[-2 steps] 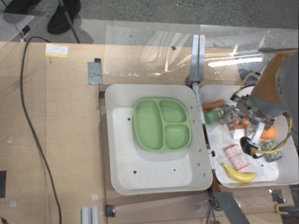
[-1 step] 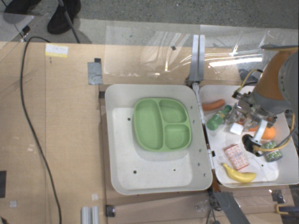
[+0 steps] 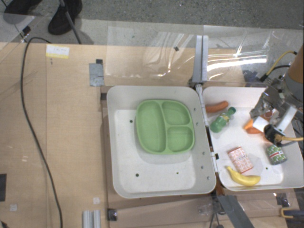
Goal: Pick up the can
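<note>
Two white bins sit side by side on the wooden bench. The left bin (image 3: 118, 175) holds a green divided plate (image 3: 165, 126) lying flat toward its far half. The right bin (image 3: 237, 95) holds the rest: a sausage (image 3: 216, 106) near the far left corner, a green bottle (image 3: 222, 119) lying just in front of it, a pink-and-white carton (image 3: 240, 159) nearer the front, and a banana (image 3: 243, 177) at the front edge, just beside the carton. The can (image 3: 276, 154) — dark green with a patterned label — lies on its side toward the bin's right part, well apart from the bottle. The gripper (image 3: 266, 122) reaches in from the right and hangs low over the bin, just behind the can (an orange piece (image 3: 251, 126) shows at its left edge); nothing can be seen between its fingers, and whether they stand apart or together cannot be told from this angle. A black cable (image 3: 28, 103) trails across the bench on the left.
</note>
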`<state>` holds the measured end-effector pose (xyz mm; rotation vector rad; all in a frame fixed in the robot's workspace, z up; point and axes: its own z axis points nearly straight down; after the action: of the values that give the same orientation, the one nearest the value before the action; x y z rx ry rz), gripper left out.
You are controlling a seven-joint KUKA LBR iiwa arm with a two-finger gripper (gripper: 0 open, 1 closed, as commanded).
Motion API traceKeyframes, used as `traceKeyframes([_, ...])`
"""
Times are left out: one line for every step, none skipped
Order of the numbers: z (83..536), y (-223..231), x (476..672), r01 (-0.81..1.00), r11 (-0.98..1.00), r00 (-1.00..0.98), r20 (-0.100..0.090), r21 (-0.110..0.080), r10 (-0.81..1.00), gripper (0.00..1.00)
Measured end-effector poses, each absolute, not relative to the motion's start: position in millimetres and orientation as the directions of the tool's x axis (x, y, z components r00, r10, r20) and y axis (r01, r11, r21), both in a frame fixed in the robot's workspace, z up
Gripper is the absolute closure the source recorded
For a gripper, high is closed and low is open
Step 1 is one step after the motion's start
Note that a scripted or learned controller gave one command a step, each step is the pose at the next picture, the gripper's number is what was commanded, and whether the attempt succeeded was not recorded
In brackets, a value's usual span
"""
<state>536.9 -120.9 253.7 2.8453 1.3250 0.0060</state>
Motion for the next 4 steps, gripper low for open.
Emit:
traceKeyframes([309.3,-78.0,619.0,0.676,-0.737,0.737,0.002,0.004,0.676,1.00])
traceKeyframes([309.1,-78.0,618.9,0.676,-0.737,0.737,0.002,0.004,0.676,0.00])
traceKeyframes([218.3,-130.5,563.1,0.593,-0.805,0.805,0.000,0.001,0.593,0.00])
traceKeyframes([231.0,-130.2,564.7,0.598,-0.801,0.801,0.004,0.004,0.598,1.00])
